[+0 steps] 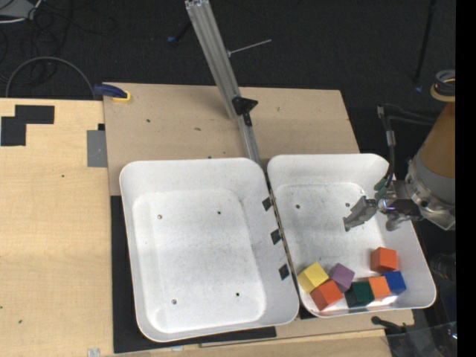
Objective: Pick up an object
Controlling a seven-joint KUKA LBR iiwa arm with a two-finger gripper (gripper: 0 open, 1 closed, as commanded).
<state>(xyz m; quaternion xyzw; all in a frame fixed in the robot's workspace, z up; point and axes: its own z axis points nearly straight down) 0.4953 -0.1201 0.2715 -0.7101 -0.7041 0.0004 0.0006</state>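
Several small blocks lie in the right bin [320, 171] near its front edge: a yellow block [313, 275], a purple block [342, 275], a red block [326, 294], a green block [360, 294], an orange block [379, 285], a blue block [396, 282] and a red-orange block [384, 259]. My gripper [375, 218] hangs over the right side of that bin, above and behind the blocks. Its fingers [358, 213] are spread apart with nothing between them.
The left bin [149, 177] sits beside the right one, joined by black clips along the shared rim. A slanted aluminium bar [220, 62] rises from behind the bins. The wooden bench extends to the left and back.
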